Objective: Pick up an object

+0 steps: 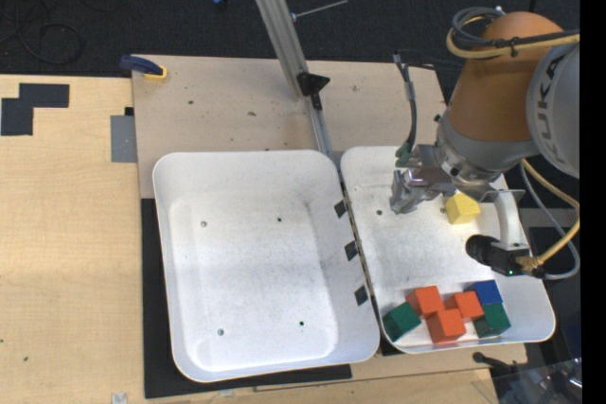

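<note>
Yellow block (461, 207) lies in right bin (379, 167), just beside my pincer (409, 194), apparently untouched. Cannot tell my pincer's state from here. 6 blocks cluster at the near corner: 3 orange, 2 green, 1 blue. Judgement: nothing lifted yet; grasp and raise remain.

Both bins (246, 350) were white, speckled with small dark dots. One block (461, 208) was yellow; three blocks (445, 311) were orange, two (401, 320) green, one (487, 290) blue. The arm (559, 109) was grey with an orange band (492, 71). The bench (218, 104) was pale tan wood.
</note>
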`<state>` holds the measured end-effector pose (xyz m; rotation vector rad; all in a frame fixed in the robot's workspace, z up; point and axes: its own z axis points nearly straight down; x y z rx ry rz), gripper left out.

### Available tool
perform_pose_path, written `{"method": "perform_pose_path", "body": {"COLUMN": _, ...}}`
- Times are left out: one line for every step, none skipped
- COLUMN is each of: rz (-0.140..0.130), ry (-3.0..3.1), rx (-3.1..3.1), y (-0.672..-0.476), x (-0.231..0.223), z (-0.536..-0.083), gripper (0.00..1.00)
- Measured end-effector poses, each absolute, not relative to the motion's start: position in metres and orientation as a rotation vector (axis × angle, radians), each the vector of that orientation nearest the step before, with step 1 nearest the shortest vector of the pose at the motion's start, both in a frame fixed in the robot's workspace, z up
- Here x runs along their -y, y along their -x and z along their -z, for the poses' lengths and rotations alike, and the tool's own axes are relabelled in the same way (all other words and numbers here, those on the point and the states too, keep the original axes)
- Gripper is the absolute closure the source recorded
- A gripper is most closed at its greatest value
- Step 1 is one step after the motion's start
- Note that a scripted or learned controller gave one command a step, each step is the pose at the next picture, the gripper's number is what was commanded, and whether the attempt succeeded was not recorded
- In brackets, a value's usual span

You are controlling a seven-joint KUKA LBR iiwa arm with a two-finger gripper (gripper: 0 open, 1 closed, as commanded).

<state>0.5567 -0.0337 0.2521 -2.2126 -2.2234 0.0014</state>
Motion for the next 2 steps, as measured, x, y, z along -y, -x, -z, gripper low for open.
{"method": "perform_pose_path", "body": {"rz": -0.002, "ry": 2.212, "rx": 2.223, "y": -0.554, "x": -0.023, "z": -0.253, "gripper": 1.00}}
{"method": "perform_pose_path", "body": {"rz": -0.006, "ry": 2.213, "rx": 2.222, "y": -0.547, "x": -0.078, "z": -0.236, "gripper": 1.00}}
